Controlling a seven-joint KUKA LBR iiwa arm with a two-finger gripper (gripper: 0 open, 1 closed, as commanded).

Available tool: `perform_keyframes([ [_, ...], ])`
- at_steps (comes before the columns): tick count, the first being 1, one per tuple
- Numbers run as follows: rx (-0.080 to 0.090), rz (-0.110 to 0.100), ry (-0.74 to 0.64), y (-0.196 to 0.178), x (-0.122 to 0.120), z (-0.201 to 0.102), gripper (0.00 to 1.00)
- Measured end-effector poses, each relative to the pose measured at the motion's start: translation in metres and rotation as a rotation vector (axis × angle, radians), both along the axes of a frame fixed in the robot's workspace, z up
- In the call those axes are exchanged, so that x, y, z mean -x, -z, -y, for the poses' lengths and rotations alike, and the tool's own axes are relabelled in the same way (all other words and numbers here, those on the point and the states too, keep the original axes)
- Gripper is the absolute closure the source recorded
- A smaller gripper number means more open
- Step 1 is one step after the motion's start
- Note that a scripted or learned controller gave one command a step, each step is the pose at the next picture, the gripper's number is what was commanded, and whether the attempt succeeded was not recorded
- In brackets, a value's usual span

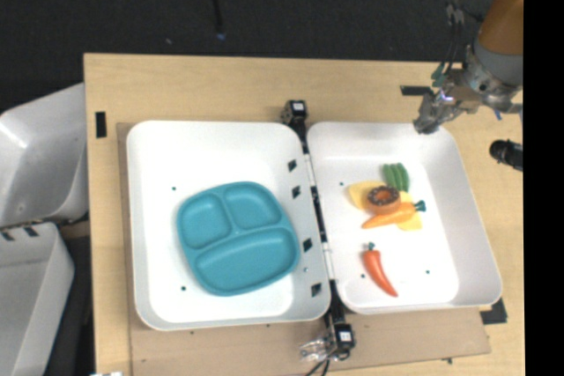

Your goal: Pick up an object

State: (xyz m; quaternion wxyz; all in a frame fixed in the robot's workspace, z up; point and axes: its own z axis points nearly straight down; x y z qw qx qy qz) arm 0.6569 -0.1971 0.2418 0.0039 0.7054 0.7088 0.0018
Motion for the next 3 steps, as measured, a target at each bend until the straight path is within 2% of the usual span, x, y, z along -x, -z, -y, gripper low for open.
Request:
perform_keyframes([
  [1, 0.000, -0.008, 0.000, 0.018, 0.000, 0.002, 1.00],
  [3, -0.003, -0.007, -0.001, 0.030, -0.002, -0.098, 1.00],
])
